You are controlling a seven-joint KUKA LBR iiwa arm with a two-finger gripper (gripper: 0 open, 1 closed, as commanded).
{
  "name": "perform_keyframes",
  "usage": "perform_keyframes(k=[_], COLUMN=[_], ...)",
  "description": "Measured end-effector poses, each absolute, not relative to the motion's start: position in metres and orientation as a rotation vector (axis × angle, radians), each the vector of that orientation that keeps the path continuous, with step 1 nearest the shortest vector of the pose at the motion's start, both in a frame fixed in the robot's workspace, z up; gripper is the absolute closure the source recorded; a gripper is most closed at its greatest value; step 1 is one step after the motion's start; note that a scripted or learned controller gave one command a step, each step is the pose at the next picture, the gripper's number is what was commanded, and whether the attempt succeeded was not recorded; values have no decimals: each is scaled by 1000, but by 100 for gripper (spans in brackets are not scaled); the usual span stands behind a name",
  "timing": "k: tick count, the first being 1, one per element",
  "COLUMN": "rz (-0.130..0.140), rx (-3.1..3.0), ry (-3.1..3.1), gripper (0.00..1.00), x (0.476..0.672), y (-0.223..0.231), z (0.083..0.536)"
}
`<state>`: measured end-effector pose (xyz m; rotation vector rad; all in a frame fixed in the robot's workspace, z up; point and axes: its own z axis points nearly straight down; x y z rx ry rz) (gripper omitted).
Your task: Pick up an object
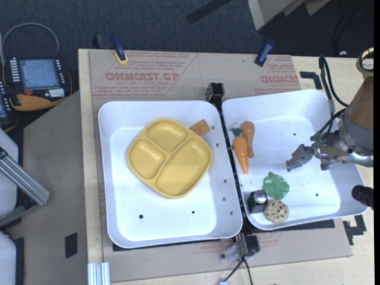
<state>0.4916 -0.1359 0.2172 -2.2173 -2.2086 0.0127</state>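
The likeliest failure from here is a grasp that closes on nothing: the gripper (298, 158) hovers over bare floor of the right bin (309, 108), and every candidate object sits off to its camera-left, so a straight descent would judge to meet only white plastic. A second risk comes from crowding. The green leafy toy (276, 185), the cookie (276, 211) and a small dark round piece (257, 200) lie touching or nearly so, below-left of the fingers, and a reach into that cluster could nudge one aside or pinch two at once. The orange carrot (241, 151) and the brown piece (247, 136) beside it lie further left, hard against the bin wall, leaving little room for a finger on that side. The fingers look only slightly parted, and nothing shows between them; they touch no object. The yellow divided plate (170, 157) and a small brown block (200, 127) sit well beyond, in the left bin (119, 177).
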Motion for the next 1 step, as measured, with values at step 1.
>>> perform_keyframes(k=[1], rz=[1], rx=[-2221], ry=[-2221], gripper=[0], x=[494], y=[-135], z=[224])
